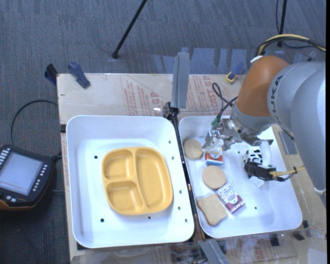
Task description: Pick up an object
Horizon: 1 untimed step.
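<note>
My arm (297, 98) comes in from the right, its grey body bent over the right bin (289, 213), the orange band (261, 84) sitting just above the wrist. The wrist tips downward and to the left, so that my pincer (215, 144) hangs low over the upper left part of that bin. Whether it stands wide or narrow I cannot tell; the metal parts there blur together from this height.

Directly under my pincer lies a small carton (214, 158) with red and blue on its face; whether I touch it is not clear. Just left of it rests a small round biscuit (193, 148). Below the carton is a larger round biscuit (214, 177), and below that a slice of toast (212, 209) near the bin's lower left corner. A red and white packet (230, 197) lies just beside the toast, on its right. A black and white object (254, 157) sits further right, near my wrist cabling.

The left bin (82, 131) holds a yellow divided plate (137, 180) lying flat, well apart from my pincer.
</note>
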{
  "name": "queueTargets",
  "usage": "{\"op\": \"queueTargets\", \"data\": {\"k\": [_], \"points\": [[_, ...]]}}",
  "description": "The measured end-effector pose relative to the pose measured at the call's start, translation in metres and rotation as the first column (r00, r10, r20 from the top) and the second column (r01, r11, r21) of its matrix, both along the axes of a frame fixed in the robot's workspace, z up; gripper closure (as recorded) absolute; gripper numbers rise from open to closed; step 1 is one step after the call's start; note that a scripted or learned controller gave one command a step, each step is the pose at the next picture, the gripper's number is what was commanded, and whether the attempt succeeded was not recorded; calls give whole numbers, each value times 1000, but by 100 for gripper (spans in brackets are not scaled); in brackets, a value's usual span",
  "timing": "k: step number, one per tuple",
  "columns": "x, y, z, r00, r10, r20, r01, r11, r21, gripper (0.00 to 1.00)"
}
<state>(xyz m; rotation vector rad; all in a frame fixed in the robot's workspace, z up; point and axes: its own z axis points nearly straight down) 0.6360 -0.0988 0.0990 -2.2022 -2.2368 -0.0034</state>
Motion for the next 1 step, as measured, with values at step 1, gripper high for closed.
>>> {"op": "queueTargets", "data": {"k": [1], "points": [[11, 59, 94, 1000, 10, 9, -10, 1000, -2, 100]]}}
